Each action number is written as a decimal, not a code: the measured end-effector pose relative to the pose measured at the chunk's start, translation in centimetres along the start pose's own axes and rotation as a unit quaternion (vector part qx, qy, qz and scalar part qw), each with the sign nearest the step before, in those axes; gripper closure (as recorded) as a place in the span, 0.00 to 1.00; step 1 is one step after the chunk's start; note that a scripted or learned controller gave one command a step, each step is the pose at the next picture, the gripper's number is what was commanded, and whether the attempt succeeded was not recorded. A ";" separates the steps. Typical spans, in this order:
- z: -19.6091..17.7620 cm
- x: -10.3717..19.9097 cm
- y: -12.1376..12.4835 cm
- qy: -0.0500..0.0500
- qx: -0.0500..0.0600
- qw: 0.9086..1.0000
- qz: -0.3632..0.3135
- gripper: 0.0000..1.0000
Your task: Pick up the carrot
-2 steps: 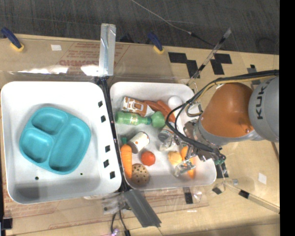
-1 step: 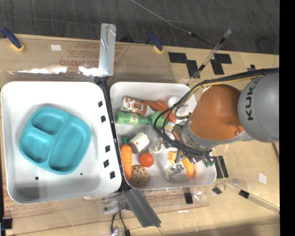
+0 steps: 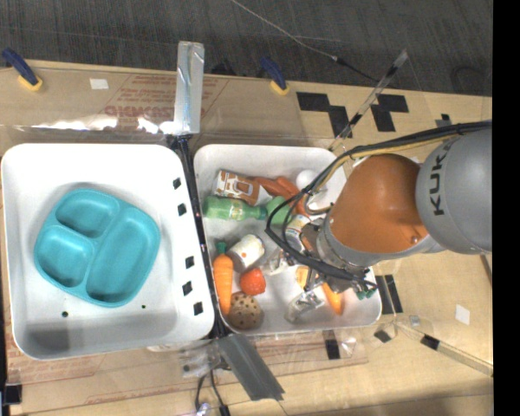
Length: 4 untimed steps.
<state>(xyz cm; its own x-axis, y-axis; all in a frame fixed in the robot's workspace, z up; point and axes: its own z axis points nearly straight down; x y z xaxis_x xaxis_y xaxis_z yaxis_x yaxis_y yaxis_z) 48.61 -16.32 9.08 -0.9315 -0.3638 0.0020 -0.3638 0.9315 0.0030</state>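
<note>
Beside the divider — carrot (image 3: pixel 223 276), orange, upright, tapered.

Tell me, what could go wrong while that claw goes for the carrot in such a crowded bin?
1. The claw is low at the near right of the right bin, while a carrot lies by the left wall; it may close on something else.
2. The carrot touches a brown ball and sits close to a red tomato, so a neighbour could get pinched or shoved.
3. Cables loop low over the items and might snag.
</note>
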 end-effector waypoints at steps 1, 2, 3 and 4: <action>-1.0 -0.2 0.1 -0.001 0.000 1.000 -0.004 1.00; -13.6 -4.9 0.6 -0.006 0.005 0.998 -0.056 1.00; -15.6 -1.9 -5.8 -0.002 0.003 0.998 -0.069 1.00; -15.6 -2.0 -5.7 -0.002 0.002 0.998 -0.070 0.00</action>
<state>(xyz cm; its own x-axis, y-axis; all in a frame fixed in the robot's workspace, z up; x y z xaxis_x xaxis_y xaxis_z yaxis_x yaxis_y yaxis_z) 52.57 -20.93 24.65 -0.8716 -0.4902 -0.0015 -0.4902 0.8716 -0.0015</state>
